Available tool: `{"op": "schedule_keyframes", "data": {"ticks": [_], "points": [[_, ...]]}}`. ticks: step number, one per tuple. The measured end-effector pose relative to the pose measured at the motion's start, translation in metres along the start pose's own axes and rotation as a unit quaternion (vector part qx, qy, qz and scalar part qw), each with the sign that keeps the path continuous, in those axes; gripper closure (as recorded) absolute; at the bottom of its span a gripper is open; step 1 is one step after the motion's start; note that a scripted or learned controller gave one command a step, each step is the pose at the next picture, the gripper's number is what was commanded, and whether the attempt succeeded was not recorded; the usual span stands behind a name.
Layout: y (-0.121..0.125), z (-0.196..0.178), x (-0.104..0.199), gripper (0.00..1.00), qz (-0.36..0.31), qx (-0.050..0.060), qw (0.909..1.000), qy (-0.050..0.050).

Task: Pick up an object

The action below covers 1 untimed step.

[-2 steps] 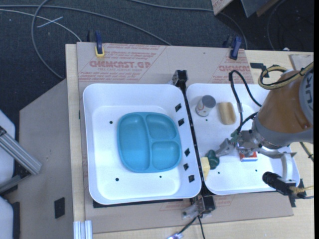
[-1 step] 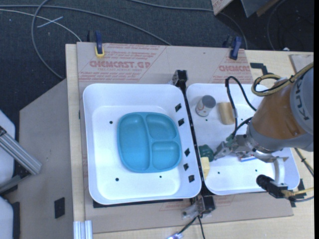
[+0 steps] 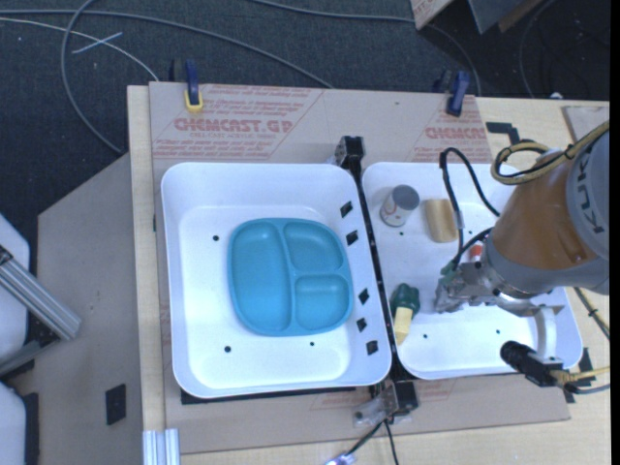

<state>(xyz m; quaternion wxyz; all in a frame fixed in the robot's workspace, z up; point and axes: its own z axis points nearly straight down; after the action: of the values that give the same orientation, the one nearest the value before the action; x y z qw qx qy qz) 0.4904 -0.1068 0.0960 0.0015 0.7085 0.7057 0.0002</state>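
The end effector [image 3: 448, 294] is seen low over the right bin [image 3: 484, 356], carried by the grey arm [image 3: 547, 235] with its orange band that reaches in from the right. Whether its fingers are apart or together cannot be told, since they are small, dark and partly covered by the wrist and its cables. Nothing can be made out between them.

Just to the left of the end effector, a green and yellow object [image 3: 403, 310] lies on the floor of the right bin, close against the bin's left wall; its green part is toward the far end and its yellow part toward the near end. It appears near the end effector, but contact between them cannot be confirmed. Beyond the end effector, toward the far side of the same bin, a tan block [image 3: 440, 220] is seen lying flat, and just to the left of that block a small grey cylinder [image 3: 398, 204] stands upright. The two are close together but apart.

Well to the left of the end effector, in the left bin [image 3: 189, 260], a blue divided plate [image 3: 289, 276] lies flat near the middle. The two bins sit side by side on the bench [image 3: 242, 119], joined along a row of black clips [image 3: 360, 260] between them.
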Motion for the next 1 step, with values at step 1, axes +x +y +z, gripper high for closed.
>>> {"op": "schedule_keyframes", "data": {"ticks": [1], "points": [[0.0026,-0.06,-0.0087,1.0,-0.002,-0.002,1.0,0.0]]}}
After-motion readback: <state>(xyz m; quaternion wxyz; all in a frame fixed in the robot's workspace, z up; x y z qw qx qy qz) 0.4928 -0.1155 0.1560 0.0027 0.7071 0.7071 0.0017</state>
